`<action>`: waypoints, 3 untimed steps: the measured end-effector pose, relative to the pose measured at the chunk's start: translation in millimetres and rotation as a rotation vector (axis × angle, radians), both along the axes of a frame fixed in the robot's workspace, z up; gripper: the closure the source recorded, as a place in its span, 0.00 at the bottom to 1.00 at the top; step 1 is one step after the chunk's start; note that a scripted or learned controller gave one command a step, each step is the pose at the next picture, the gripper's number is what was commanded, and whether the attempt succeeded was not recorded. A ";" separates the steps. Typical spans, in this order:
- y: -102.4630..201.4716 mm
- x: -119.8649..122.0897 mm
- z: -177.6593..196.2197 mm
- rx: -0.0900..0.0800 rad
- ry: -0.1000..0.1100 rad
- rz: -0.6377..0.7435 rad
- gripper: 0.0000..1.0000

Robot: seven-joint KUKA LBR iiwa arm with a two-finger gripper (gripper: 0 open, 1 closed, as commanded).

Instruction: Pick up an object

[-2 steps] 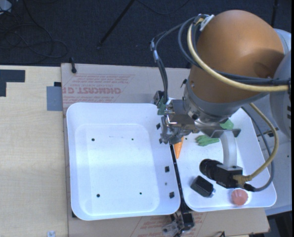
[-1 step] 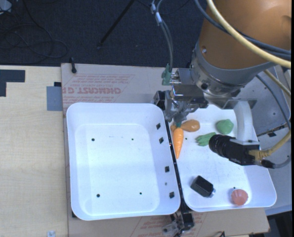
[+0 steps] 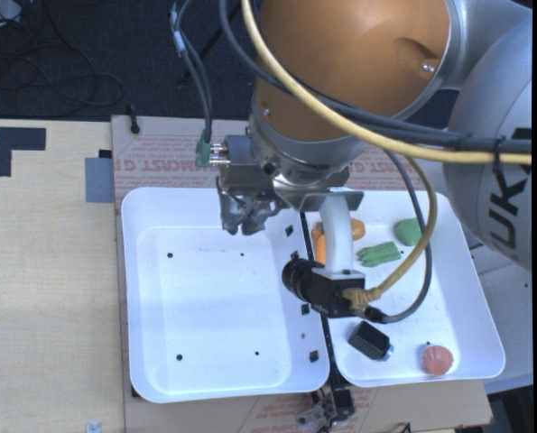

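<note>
In the camera view we see the tool (image 3: pixel 242 215) hanging over the far edge of the left bin (image 3: pixel 151 242); we cannot tell how it is set or whether it carries anything. The candidates lie in the right bin (image 3: pixel 485 332): a green block (image 3: pixel 378 254), a green lump (image 3: pixel 408 231), an orange piece (image 3: pixel 355 229), a black block (image 3: pixel 370 340) and a pink ball (image 3: pixel 437 359). We judge the pick not yet begun; next the arm must cross to the right bin and descend onto one object.
</note>
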State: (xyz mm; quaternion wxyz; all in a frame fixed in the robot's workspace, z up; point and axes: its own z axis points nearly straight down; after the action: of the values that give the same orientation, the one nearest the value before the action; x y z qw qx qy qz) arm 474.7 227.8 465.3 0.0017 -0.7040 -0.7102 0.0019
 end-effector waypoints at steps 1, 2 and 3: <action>-3.9 0.5 1.0 -0.002 -0.001 -0.006 0.00; -23.7 131.2 -109.6 -0.007 0.006 -0.014 0.00; 14.9 91.3 -26.6 0.004 -0.008 -0.003 0.00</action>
State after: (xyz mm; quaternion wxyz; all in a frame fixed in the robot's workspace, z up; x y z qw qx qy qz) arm 566.0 242.6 438.7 0.0000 -0.7050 -0.7092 -0.0023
